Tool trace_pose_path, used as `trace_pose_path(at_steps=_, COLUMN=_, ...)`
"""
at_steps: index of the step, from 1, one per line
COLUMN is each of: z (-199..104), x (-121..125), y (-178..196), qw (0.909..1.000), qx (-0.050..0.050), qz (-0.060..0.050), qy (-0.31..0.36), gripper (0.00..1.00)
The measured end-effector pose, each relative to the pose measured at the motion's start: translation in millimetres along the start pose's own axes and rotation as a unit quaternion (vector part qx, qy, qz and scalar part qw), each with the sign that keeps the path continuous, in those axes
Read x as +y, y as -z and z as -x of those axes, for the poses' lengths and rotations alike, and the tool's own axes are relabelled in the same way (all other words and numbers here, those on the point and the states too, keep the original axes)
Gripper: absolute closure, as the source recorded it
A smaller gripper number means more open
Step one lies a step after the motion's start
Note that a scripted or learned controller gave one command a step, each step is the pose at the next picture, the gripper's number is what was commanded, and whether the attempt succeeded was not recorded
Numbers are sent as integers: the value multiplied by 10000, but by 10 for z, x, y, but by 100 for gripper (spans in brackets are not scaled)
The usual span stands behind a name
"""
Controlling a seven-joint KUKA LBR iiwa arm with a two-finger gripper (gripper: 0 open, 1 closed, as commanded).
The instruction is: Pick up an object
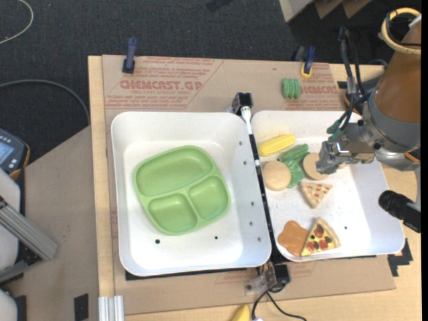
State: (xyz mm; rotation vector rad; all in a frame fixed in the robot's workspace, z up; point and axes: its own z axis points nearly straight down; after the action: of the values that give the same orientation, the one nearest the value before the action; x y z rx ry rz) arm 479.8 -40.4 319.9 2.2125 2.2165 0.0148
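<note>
The right bin [374, 212] holds toy food: a yellow corn cob [276, 144], a green leafy piece [295, 156], a tan bun [275, 176], a round cookie [310, 166], a small pizza wedge [316, 192], a brown piece [291, 237] and a pepperoni pizza slice [319, 238]. My gripper [328, 160] hangs low at the bin's upper middle, right at the cookie's right edge. Nothing shows between its fingers.
The left bin [127, 179] holds a green divided plate [182, 189]. A green ridged toy [291, 88] lies on the cardboard behind the right bin. Blue clamps [129, 55] sit at the back edge. A black divider [253, 159] runs between the bins.
</note>
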Motion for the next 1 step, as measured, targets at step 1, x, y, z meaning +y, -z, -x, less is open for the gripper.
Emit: trace_pose_path(at_steps=1, z=-718, x=21, y=1087, qw=10000, qx=11, qz=1, qy=34, gripper=100)
